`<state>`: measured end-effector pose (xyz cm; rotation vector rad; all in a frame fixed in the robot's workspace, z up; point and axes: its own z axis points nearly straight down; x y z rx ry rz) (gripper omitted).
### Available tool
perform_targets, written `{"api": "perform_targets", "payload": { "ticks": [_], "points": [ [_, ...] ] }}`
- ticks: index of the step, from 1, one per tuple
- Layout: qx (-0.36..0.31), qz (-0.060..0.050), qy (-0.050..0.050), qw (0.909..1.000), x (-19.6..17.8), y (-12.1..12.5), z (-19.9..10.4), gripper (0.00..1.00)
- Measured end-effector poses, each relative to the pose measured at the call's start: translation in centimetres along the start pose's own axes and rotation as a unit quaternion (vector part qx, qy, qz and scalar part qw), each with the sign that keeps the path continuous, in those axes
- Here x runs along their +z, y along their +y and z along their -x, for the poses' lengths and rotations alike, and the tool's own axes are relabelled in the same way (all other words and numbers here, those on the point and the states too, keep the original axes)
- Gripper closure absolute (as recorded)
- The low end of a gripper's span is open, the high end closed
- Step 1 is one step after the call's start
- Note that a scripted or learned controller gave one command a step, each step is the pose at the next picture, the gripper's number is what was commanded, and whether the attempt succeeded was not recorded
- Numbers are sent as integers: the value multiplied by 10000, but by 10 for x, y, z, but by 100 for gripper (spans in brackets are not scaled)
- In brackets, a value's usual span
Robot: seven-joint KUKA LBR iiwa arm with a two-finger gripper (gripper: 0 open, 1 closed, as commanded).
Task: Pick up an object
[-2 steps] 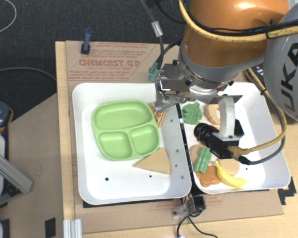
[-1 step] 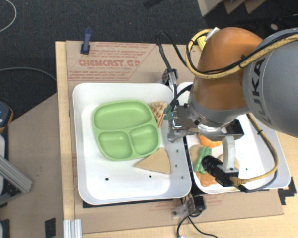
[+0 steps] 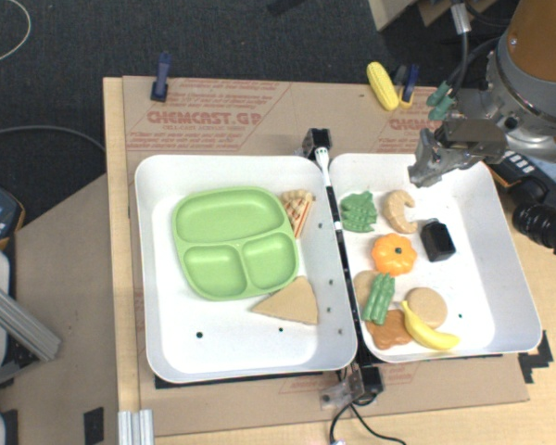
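Two white bins [image 3: 167,248] — tool [image 3: 429,170] above the right one, grip state unclear

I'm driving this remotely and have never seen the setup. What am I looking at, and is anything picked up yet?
One camera looks down at a slant on a bench with two white bins. The grey robot arm reaches in from the right; its gripper hangs over the right bin, with nothing visibly held. That bin holds toy food: a banana, a pumpkin, a green leafy piece, a black block. The left bin holds a green divided tray.
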<state>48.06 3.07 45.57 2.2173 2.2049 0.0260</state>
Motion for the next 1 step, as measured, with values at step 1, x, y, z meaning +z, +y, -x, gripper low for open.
{"api": "perform_targets", "payload": {
  "ticks": [1],
  "points": [
    [13, -145, -17, 9999, 76, -3, 64, 100]
  ]
}}
